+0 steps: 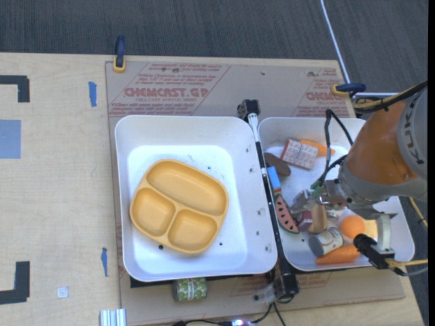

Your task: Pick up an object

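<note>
My gripper hangs low over the middle of the right bin, among the clutter. The arm with its orange band hides part of the bin behind it. Directly under the gripper lies a small brown piece, with a watermelon slice to its left. Close by are a small can, an orange ball and a carrot. Farther back lie a pink-and-white box, a brown item and a blue item.
The left bin holds a yellow divided plate. A green can lies on the bench in front of the left bin. Clamps and a black rail run between the bins.
</note>
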### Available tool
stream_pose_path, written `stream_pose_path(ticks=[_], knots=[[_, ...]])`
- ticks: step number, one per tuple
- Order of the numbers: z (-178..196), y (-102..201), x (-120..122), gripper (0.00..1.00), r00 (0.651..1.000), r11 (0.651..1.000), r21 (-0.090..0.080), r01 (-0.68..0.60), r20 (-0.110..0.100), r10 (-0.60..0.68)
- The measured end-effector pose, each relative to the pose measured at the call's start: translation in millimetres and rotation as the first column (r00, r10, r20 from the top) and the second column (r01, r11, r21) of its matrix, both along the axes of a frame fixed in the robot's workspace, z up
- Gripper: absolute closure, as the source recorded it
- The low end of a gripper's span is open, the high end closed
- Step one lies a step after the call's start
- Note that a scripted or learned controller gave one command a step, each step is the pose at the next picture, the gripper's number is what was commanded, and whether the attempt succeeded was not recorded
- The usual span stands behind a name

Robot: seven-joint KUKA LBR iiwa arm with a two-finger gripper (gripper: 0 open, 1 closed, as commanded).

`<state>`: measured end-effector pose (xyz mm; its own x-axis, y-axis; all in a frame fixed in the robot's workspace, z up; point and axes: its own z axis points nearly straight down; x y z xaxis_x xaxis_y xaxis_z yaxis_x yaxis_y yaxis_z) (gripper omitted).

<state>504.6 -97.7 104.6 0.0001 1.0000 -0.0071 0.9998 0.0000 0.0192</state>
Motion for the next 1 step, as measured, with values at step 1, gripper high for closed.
stream_pose_path(ticks=[1], knots=[[10.2, 0.7, 1.4, 1.00, 1.000, 1.000, 0.001, 0.000, 0.004, 0.000]])
